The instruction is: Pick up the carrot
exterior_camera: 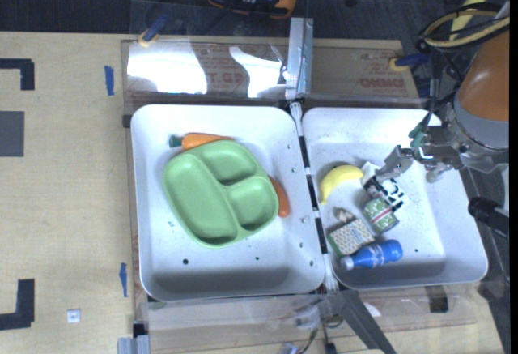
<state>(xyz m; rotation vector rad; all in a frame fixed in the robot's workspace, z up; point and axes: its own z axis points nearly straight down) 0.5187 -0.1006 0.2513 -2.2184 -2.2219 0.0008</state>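
The carrot [205, 138], orange with a green top at its left end, lies in the left bin [154, 182] against the far edge of a green divided plate [220, 192]; the plate partly hides it. My gripper [386, 185] hangs over the middle of the right bin [453, 223], just right of a yellow rounded object [340, 179] and above a green and white packet [380, 215]. It is far from the carrot, across the wall between the bins. I see nothing held in it.
An orange piece [281, 198] pokes out at the plate's right edge. The right bin also holds a patterned card [348, 236] and a blue bottle [373, 254] near the front. The arm [486, 93] enters from the right.
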